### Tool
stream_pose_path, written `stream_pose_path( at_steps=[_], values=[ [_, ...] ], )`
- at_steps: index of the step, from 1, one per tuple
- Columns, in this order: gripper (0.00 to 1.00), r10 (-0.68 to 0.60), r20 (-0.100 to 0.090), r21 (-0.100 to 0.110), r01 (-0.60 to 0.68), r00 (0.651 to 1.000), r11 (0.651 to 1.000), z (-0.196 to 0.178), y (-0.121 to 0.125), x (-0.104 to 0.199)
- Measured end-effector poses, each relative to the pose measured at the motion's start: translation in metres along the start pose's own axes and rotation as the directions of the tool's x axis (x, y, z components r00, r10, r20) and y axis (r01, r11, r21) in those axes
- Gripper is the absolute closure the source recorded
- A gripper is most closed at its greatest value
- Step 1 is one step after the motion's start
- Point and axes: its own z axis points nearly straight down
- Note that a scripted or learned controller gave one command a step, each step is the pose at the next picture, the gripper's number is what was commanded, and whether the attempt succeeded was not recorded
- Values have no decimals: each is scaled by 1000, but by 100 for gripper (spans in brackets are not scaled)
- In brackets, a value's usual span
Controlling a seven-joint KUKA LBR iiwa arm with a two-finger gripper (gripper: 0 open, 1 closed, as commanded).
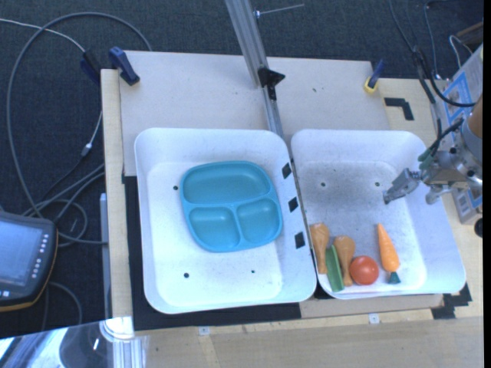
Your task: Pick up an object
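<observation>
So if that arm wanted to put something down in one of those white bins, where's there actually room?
Most room is in the right bin: its upper floor, between the far wall and the toy food, is bare. Its near edge is crowded by the carrot, tomato and other toy vegetables. In the left bin, the blue divided plate takes the middle, leaving a bare strip along the near wall.

lab bench (230, 90) with clamps (123, 64), cables (54, 37)

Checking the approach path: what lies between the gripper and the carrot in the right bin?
In the camera view, only bare white bin floor lies between the gripper and the carrot.
</observation>
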Motion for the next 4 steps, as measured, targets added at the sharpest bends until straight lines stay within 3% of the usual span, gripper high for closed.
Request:
stream_pose_path(
  at_steps=[1,4],
  values=[
    [0,1,0,-1,-1,1000,1000,0,0,0],
    [0,1,-1,5,-1,1000,1000,155,3,2]
  ],
)
